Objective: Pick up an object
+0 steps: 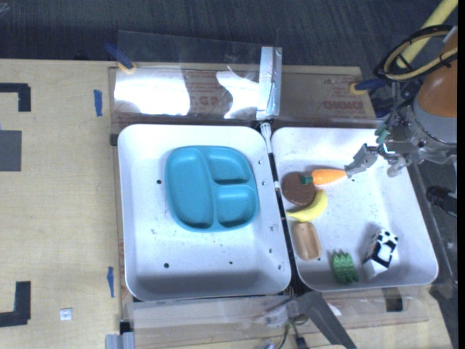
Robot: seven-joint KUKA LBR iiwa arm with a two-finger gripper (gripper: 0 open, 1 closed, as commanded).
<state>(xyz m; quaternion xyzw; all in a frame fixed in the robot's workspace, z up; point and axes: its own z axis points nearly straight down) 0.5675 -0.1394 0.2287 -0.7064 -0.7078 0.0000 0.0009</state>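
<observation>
The right bin [407,217] holds several small items. An orange carrot [328,176] lies beside a brown round disc [297,187], with a yellow banana [310,207] just below them. Further forward are a tan bun [306,240], a green ridged piece [345,266] and a black-and-white cow figure [383,249]. My gripper [376,167] hovers over the bin's back right part, open, with nothing between its fingers. Its left fingertip [356,166] sits just right of the carrot's tip.
The left bin [138,231] carries a blue divided plate [213,187]. A clear plastic sheet and a metal bracket [269,82] stand behind the bins. Yellow and black cables [414,49] hang at the upper right near the arm.
</observation>
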